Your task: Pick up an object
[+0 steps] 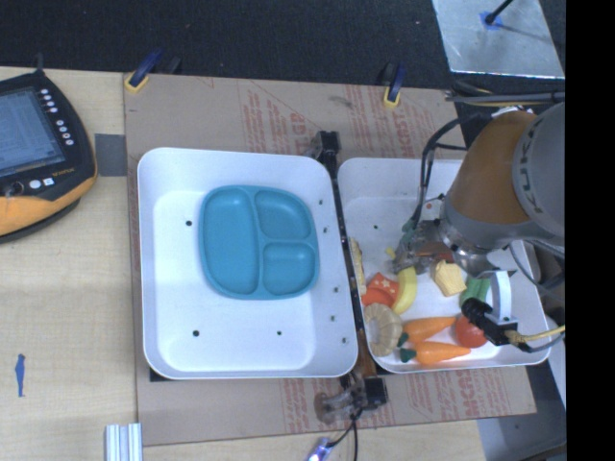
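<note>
Two bins | left bin (163, 257): blue plate (258, 240) | right bin (375, 181): toy food | gripper (423, 248): grip unclear

One fixed camera above the bench (67, 286), slanting down on both white bins (154, 257), arm (500, 181) from the right.

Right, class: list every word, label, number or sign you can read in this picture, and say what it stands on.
No text can be read with certainty.
Cardboard sheet under the bins: faint red printing in repeated strips, too blurred to read.
Handheld control pendant at left: lit screen and buttons, markings too small to read.
Blue divided plate, white bins and toy food: no lettering visible.
</note>
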You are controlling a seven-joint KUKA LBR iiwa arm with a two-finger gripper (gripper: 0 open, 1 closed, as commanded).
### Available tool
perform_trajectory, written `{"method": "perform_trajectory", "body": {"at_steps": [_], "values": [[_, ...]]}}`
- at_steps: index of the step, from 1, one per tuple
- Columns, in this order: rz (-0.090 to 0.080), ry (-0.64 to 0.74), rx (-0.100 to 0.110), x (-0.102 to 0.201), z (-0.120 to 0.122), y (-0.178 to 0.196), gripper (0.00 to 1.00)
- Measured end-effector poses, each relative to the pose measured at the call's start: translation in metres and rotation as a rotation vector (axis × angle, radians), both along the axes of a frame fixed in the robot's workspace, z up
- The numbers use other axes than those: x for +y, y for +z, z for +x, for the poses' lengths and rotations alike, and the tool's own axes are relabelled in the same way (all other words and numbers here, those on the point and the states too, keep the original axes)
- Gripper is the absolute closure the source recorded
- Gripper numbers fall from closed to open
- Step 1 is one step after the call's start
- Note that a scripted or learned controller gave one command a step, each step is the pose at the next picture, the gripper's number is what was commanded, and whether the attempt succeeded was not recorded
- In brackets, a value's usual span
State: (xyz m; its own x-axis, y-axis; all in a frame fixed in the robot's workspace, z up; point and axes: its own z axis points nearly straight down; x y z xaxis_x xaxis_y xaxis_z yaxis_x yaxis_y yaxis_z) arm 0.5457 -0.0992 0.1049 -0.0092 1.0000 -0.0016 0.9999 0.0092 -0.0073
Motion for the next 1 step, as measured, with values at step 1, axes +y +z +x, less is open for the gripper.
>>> {"method": "perform_trajectory", "body": {"at_steps": [1], "values": [[0.002, -0.001, -0.002, 0.0632, -0.0694, 0.0869, 1.0]]}}
